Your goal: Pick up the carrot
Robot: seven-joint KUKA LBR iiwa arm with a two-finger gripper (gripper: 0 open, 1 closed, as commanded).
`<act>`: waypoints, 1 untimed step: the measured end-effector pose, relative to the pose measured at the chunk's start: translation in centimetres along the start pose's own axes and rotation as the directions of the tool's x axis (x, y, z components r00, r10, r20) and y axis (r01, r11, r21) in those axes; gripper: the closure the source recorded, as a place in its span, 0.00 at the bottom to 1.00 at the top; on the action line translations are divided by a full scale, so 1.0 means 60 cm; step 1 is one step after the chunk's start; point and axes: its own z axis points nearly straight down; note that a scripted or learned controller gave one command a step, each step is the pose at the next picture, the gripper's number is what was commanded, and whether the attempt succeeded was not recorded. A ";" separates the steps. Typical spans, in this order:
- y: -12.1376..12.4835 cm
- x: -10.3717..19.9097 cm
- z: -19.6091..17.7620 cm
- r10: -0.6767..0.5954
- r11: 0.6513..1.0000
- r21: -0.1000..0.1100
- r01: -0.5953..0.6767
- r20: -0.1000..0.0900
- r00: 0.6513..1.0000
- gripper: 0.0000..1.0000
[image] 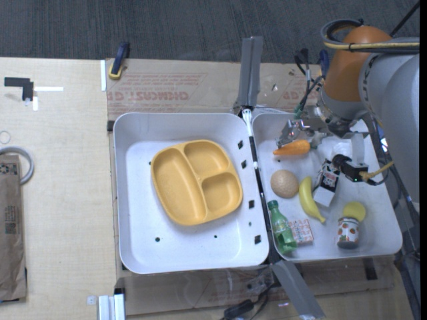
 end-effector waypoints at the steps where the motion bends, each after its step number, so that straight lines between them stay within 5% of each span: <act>1: 0.002 -0.002 -0.018 -0.002 1.000 -0.004 0.002 0.003 1.000 1.00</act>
